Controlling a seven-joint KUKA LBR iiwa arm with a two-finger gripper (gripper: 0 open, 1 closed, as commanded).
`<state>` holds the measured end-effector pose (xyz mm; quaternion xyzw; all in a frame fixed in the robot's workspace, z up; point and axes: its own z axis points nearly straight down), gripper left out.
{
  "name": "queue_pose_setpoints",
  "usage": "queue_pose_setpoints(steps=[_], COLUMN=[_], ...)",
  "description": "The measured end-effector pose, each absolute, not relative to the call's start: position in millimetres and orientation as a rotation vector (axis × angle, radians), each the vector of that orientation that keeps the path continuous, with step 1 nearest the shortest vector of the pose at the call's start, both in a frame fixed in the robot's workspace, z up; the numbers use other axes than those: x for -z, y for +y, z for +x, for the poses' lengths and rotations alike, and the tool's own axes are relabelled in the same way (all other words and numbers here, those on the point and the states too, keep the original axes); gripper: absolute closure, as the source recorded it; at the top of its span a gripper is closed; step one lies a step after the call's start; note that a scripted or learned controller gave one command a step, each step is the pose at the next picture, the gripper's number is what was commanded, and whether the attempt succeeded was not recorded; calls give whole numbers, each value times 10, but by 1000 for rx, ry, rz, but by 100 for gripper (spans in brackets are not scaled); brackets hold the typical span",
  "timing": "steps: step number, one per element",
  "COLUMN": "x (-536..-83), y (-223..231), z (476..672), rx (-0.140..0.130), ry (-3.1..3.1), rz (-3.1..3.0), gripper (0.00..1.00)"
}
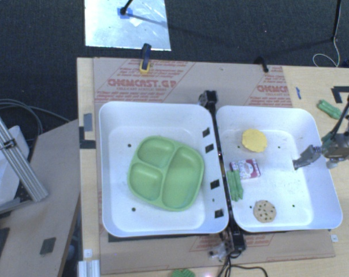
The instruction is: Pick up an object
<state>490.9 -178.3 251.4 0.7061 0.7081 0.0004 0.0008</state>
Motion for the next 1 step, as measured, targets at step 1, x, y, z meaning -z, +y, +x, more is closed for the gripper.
queue_pose_setpoints(steps=[1], x=[-1285], y=[-1630], z=[5899], rx=[-6], ry=[2227], rz=[2207], gripper=[0])
